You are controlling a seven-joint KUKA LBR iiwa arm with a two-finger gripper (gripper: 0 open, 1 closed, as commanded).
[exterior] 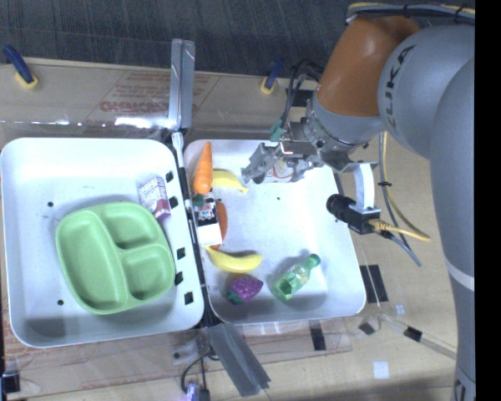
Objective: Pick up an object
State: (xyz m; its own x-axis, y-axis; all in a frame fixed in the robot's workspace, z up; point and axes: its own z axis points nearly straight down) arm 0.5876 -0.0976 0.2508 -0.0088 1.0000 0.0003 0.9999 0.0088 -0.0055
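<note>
Several candidates are sitting in the right bin, and the nearest to the gripper is looking like the small yellow banana at the bin's far left corner, lying just to the gripper's left, long axis running roughly left-right across the view. The upright carrot is leaning right beside it against the divider wall, long axis running near-to-far. Whether the gripper is spread or pinched, can't tell; it's reading as a grey blur and nothing is visibly caught in it. The gripper is hanging over the bin's far end, so my guess is the next move is needing a short shift left plus a drop.

Farther out toward the near side: a second carrot, a larger banana, purple grapes and a green bottle, all well apart from the gripper. The left bin is holding a green divided tray and a small pink packet by its right wall.
</note>
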